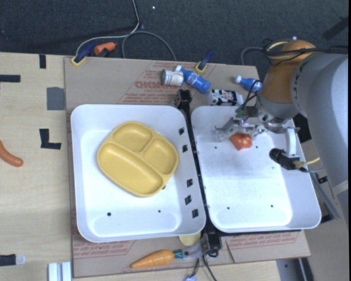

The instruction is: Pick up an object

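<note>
Lying just under the fingers [241, 129], whose grip state I cannot tell, is the red object [242, 141].

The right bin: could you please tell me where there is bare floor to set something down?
The right bin has bare floor across its near half and middle, bordered by the near rim and the divider beside the left bin. The far end is crowded: the gripper hangs there over a red object.
</note>
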Tool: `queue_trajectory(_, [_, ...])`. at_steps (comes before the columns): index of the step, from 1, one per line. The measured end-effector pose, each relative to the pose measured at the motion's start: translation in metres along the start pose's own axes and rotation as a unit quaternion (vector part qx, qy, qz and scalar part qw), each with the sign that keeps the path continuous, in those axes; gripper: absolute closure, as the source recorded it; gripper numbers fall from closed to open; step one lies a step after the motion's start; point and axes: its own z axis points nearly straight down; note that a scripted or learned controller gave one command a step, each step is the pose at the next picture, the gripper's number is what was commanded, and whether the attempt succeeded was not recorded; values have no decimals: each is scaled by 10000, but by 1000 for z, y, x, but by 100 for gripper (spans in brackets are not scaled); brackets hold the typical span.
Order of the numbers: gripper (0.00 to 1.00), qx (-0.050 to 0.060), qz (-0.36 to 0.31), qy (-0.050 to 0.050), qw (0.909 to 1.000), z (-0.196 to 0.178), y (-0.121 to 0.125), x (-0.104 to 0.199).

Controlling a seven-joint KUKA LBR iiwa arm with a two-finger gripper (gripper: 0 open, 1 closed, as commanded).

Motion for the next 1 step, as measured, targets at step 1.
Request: queue_trajectory(1, [100, -12, -1, 12, 10000, -10, 1, 0])
